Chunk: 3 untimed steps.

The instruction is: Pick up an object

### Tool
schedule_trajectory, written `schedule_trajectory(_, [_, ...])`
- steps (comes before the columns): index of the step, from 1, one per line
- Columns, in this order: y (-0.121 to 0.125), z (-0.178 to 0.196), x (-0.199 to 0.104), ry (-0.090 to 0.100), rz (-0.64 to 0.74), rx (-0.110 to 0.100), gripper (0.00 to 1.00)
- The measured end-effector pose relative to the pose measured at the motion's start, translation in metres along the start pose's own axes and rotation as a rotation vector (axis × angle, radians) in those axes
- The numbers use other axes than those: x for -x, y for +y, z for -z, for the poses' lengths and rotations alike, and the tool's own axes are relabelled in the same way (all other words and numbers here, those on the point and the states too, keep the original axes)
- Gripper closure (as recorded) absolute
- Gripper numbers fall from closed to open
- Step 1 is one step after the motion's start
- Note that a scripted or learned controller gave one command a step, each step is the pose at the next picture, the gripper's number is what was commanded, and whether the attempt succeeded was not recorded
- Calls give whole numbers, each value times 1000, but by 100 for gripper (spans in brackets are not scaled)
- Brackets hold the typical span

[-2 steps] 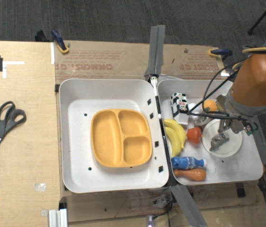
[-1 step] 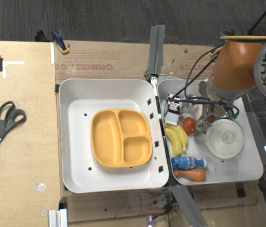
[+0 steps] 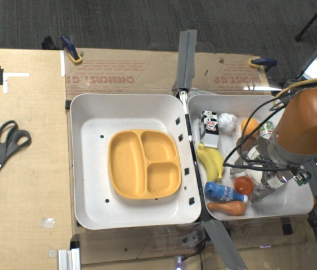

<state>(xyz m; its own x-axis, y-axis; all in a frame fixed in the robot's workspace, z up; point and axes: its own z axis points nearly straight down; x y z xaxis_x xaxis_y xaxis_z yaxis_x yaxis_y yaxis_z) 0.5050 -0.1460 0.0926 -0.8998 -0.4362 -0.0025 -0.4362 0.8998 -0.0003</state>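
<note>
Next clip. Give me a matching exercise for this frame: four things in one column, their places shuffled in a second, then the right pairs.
Things:
1. yellow divided plate
2. scissors
3. banana
4. carrot

Places:
A. near edge of the right bin
B. wooden bench, left of the bins
C. right bin, beside the divider
D. middle of the left bin

Pairs: 1-D, 2-B, 3-C, 4-A

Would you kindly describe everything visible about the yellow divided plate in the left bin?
The yellow plate is a rounded-square tray that looks like matte plastic. Raised ridges split it into three compartments: a long one on the left and two smaller ones stacked on the right. It lies flat and upright on the floor of the left bin, roughly centred, apart from the walls.
</note>
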Motion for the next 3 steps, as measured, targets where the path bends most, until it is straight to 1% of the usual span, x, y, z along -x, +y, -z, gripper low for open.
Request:
schedule_trajectory(1, [-87,1,94,-3,-68,0,0])
schedule_trajectory(2, [-91,2,122,-6,-157,0,0])
schedule_trajectory(3, [-30,2,138,-7,-394,-5,0])
